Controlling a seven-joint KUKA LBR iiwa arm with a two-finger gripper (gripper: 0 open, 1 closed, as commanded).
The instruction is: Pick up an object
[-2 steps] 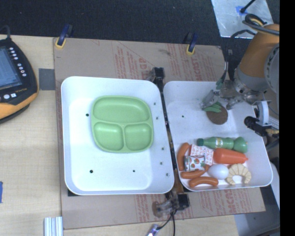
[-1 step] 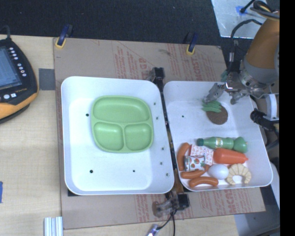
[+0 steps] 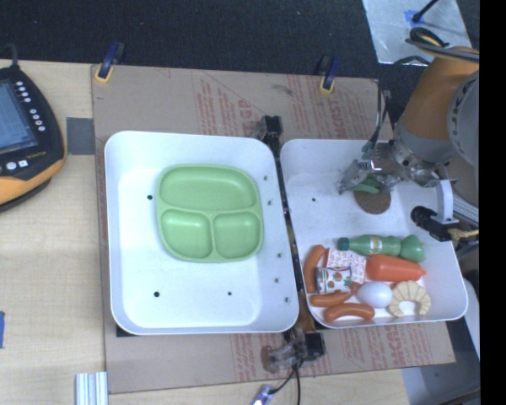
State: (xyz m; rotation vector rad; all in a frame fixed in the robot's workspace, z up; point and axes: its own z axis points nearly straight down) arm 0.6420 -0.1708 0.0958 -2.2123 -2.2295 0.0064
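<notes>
Right bin (image 3: 297, 226) taken as the landmark; all places are given from it.

Step in hand, as judged: the approach to a grasp. The gripper (image 3: 364, 178) is hanging over the bin's far half, right above a brown disc (image 3: 373, 201) that is lying alone on the floor there. How wide the tool is standing, and whether it has anything, cannot be told from this angle; nothing is visibly between its tips.

Other candidates are crowding the bin's near end: green bottle (image 3: 379, 245), orange carrot (image 3: 394, 268), white egg (image 3: 374, 294), croissant (image 3: 411, 298), sausages (image 3: 348, 313) and a small patterned carton (image 3: 344, 268), all touching or nearly so.

Doing it well, my judgement: the disc is flat, so the tips need to be straddling its rim and reaching the floor before closing. It is sitting well apart from the pile, so nothing is obstructing.

Pose: the arm is reaching in over the bin's right wall, orange band (image 3: 434, 91) beyond the far right corner, wrist pitched down toward the disc.

The green divided plate (image 3: 209, 212) is lying in the neighbouring bin (image 3: 122, 226), left of the landmark.
</notes>
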